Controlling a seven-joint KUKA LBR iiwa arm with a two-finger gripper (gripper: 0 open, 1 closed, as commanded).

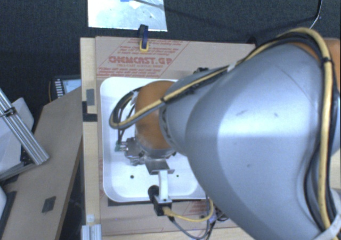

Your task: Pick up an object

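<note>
The grey arm (pixel 256 127) reached over the left white bin (pixel 109 127), its orange band (pixel 149 111) above the wrist. The gripper (pixel 144 156) hung low inside that bin (fingers hidden beneath the wrist, so their state couldn't be told). No object could be made out.

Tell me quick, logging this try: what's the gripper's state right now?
Gripper: cannot be told; it sits low over the white bin, hidden under the arm's wrist.
</note>
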